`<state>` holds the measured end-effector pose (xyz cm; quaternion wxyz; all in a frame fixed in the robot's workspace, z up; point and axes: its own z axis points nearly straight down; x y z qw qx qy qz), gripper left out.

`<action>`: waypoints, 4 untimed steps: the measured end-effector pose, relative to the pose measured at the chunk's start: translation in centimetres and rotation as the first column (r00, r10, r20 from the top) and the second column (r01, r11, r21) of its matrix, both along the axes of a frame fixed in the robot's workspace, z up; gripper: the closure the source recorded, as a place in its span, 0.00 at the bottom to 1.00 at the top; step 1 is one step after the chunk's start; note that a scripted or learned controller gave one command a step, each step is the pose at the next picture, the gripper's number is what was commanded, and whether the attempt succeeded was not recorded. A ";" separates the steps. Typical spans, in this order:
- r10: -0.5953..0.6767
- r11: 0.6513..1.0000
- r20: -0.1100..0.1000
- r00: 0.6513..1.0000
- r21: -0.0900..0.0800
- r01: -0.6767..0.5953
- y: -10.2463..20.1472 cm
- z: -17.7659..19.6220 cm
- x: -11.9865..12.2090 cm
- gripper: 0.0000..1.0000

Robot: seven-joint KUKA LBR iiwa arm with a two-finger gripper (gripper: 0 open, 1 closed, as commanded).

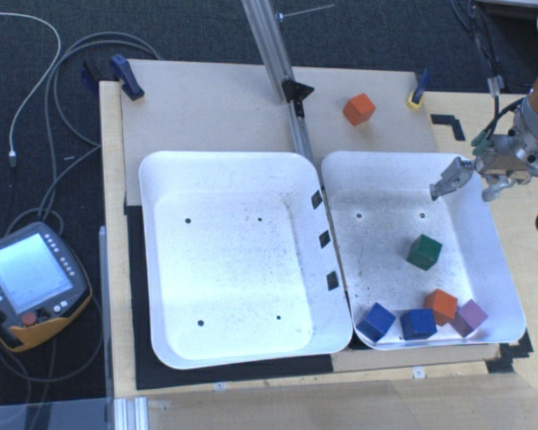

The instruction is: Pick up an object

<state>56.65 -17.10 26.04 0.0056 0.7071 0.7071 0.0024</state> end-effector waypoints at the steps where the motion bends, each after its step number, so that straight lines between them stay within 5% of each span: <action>1: -0.002 1.000 -0.022 1.000 0.009 0.002 -1.5 -16.6 -5.0 0.00; 2: 0.008 1.000 -0.006 1.000 0.006 -0.008 3.9 -16.1 0.0 0.00; 3: -0.002 1.000 -0.007 1.000 0.001 0.002 -0.4 -13.9 -0.6 0.00; 4: 0.006 1.000 -0.015 1.000 0.009 -0.006 5.9 -16.2 -0.7 0.00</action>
